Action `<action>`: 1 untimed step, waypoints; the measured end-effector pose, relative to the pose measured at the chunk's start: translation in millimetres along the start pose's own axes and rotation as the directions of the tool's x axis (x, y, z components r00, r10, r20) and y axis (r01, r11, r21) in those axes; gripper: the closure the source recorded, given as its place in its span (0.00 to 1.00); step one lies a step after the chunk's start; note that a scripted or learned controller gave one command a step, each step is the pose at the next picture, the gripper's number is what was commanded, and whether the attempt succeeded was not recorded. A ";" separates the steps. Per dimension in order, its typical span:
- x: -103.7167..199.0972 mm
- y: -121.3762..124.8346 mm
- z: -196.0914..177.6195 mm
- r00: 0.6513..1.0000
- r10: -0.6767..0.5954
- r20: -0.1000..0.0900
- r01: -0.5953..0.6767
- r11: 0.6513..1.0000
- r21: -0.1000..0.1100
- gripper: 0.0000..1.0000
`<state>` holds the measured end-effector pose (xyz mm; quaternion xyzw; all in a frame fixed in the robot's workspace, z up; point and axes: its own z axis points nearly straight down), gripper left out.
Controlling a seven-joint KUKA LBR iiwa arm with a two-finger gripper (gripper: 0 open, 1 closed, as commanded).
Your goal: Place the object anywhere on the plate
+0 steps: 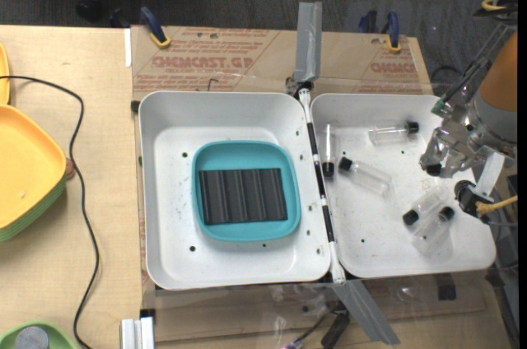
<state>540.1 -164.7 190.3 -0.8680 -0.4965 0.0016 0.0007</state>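
Gripper [451, 160] is hovering low over the right bin [387, 250], its grip impossible to judge, while clear vials [364, 174] are lying scattered there, well apart from the teal plate [245, 235], and one could be slipping or rolling aside.

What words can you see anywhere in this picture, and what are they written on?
"CHEMCAST GP": red print on the brown sheet behind the left bin.
Same red print at the sheet's right end, cut short by the right bin: unreadable.
Smaller red lines around both: too small to read.
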 end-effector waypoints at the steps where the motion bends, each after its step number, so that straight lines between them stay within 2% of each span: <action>1: -0.1 0.0 0.0 1.000 0.000 0.000 0.000 1.000 0.000 0.00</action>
